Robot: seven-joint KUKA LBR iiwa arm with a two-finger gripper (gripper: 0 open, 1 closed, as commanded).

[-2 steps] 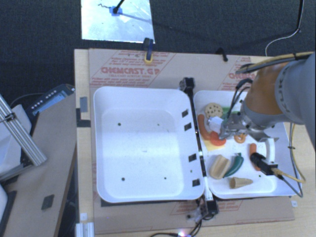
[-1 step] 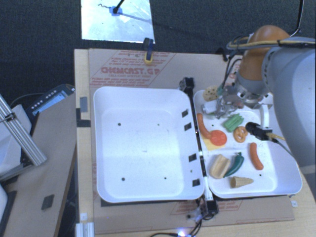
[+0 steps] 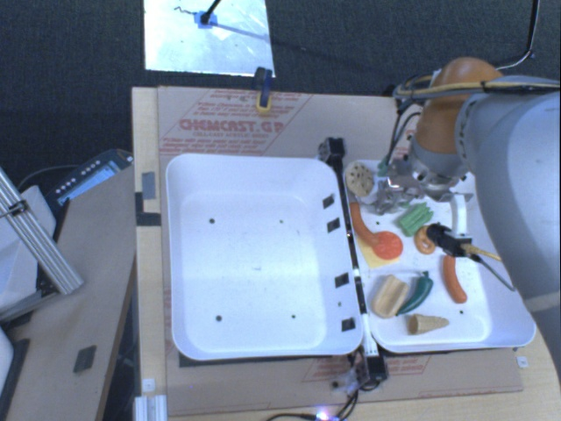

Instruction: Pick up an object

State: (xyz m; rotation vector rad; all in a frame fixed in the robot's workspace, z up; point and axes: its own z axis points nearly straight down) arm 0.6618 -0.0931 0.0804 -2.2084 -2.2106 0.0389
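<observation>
So the grey two-finger gripper (image 3: 391, 194) is being hovered just left of the green ridged plastic block (image 3: 414, 218); finger state can't be told.

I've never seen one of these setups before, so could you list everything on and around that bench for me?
Left bin: one, white, bench centre.
Right bin: one, white, beside it, holding the toy food.
Cookie: one, tan, right bin's top left.
Green ridged piece: one, below the gripper.
Red spoon-shaped piece: one, red-orange, bin's left.
Sausage: one, orange-red, bin's right.
Bread piece: one, tan, lower middle.
Green pepper: one, dark green, beside the bread.
Cone: one, tan, bottom.
Gripper: one, metallic, over the right bin.
Arm: one, grey with orange band, right.
</observation>
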